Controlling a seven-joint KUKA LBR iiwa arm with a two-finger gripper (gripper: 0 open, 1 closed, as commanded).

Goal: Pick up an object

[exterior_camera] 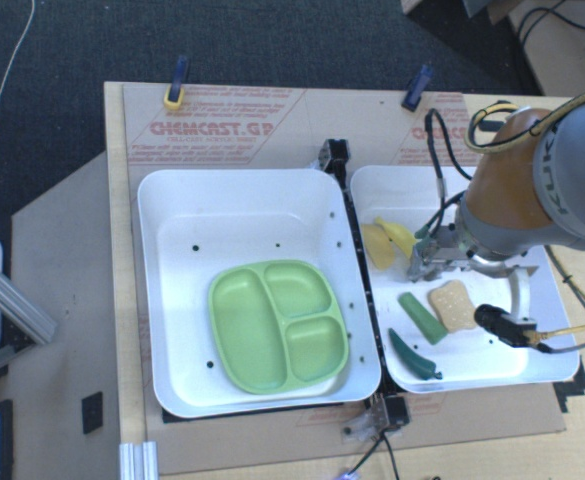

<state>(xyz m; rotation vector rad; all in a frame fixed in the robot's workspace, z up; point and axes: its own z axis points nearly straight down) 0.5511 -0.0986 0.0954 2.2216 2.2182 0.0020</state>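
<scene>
My hand (424, 258) is down in the right bin (492, 366), near its left wall. Can't tell how far it's open or if it has anything; the wrist blocks the view. Yellow banana-like piece (385, 240) sits just left of my hand, touching or nearly so, can't say which. Green block (422, 318) is just below my hand, lying at a slant. Tan bread-like slice (452, 305) is below and right of it, just beside the block. Dark teal piece (413, 358) is further below, near the bin's front edge. Left bin (172, 218) is well left of my hand, holding a green divided plate (277, 323). Both bins sit on the counter (232, 118).
</scene>
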